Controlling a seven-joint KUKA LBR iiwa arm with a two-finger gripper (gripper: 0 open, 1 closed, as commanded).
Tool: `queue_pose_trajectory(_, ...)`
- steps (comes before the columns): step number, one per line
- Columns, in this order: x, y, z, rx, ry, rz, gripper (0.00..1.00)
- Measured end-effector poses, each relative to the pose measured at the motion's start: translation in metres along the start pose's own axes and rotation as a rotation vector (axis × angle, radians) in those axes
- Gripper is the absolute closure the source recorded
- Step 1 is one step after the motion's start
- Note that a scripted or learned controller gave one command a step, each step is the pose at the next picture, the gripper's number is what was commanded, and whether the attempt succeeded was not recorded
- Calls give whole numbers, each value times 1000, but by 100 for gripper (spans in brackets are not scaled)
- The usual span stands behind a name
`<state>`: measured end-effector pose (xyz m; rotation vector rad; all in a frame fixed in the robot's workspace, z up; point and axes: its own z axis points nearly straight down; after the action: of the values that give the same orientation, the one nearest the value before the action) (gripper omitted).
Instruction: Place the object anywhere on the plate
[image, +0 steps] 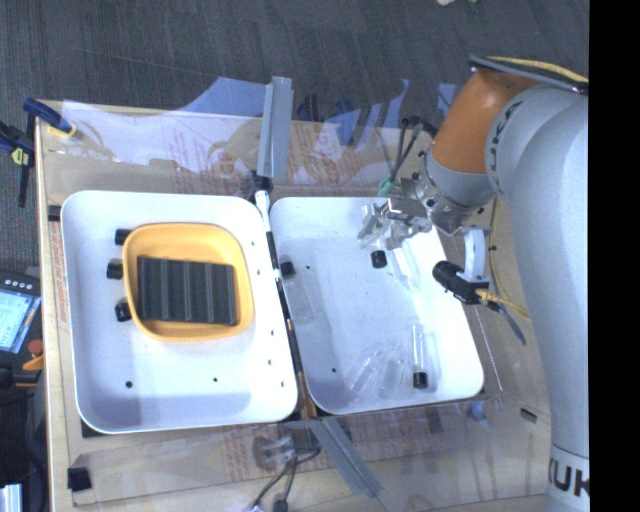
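A yellow plate (190, 240) lies in the left bin (90, 380), with a dark grey ribbed block (190, 290) on its middle. In the right bin (330, 330), a clear tube with a black cap (419, 362) rests near the front right corner, and other clear pieces (366, 372) lie just left of it. My gripper (383, 226) hangs over the back of the right bin, far right of the plate. A small black cap-like thing (378, 259) shows just below the gripper. Whether it is held or lying on the bin floor is unclear.
The divider between the two bins (280, 300) runs front to back, with a small black knob (287, 268) beside it. Small black pieces (120, 270) line the plate's left edge. The arm's grey body (545, 250) covers the bench's right side, with a black fitting (455, 280) on it.
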<state>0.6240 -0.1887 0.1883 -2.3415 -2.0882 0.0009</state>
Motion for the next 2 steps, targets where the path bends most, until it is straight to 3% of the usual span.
queue_pose_trajectory(1,53,-5,-26,-1,-3,-180,100)
queue_pose_trajectory(2,96,-19,-19,3,-2,-263,100)
